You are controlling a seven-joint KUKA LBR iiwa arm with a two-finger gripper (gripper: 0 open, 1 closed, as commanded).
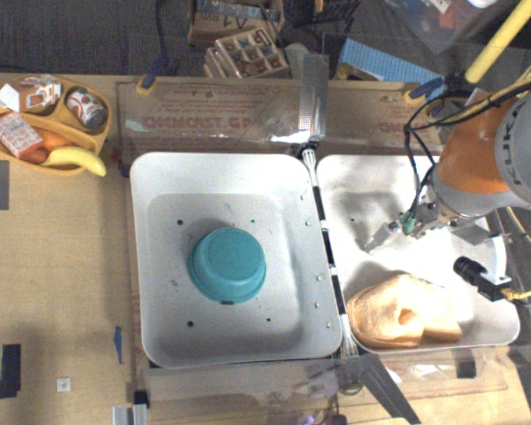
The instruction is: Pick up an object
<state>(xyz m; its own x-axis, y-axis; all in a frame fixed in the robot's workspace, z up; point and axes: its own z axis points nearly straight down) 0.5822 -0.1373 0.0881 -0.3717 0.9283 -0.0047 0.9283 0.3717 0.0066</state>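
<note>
On the bench, two shallow white bins sit side by side, their inner rims touching along a dark seam down the middle. Largest is the left bin [159,193], and on its floor, a little below centre, rests a teal bowl [228,264], turned upside down so its flat base faces up (it stands apart from every wall of the bin).

Next is the right bin [363,177], narrower from this slanted angle. Over its right side comes the grey arm [522,140], its orange band [478,159] sitting just above the wrist, with black cables looping round it. A tan, lumpy object [403,312], something like a piece of bread, lies against the near wall of this bin, close to the left corner and well below the wrist.

Smaller still, the gripper [376,235] points down and to the left toward the bin floor, over the bare middle of the right bin, apart from the tan object. Its fingers are too blurred and foreshortened to say whether they are parted or closed, and nothing can be made out between them.

Off to the far left, outside the bins, an orange tray [0,140] on the bench holds small food items, among them a yellow banana [78,158] at its near edge.
</note>
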